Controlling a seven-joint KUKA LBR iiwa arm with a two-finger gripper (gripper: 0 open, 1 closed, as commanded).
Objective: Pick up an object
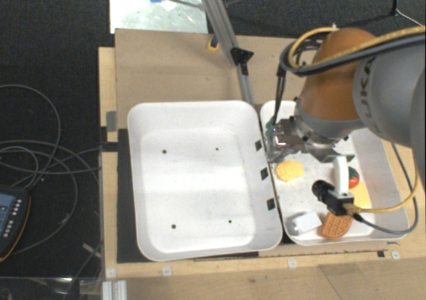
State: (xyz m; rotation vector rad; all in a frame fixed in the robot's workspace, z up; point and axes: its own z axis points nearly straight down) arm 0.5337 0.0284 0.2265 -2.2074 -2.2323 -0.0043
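The right bin (393, 189) holds a yellow ridged piece (289, 171), an orange waffle-like piece (336, 226), a small white block (304, 223) and a red and green item (352, 179). My gripper (282, 148) hangs low over the bin's far left part, just above the yellow piece and close to the wall between the bins. The grey and orange wrist covers much of the bin's back half. Something small and green (271, 130) shows at the gripper's left side; I cannot tell what it is.
The left white bin (143, 159) stands directly beside the right one, with black clips (265, 173) along the shared wall. A grey pole (223, 22) slants over the bench at the back. Cables lie on the dark floor at left.
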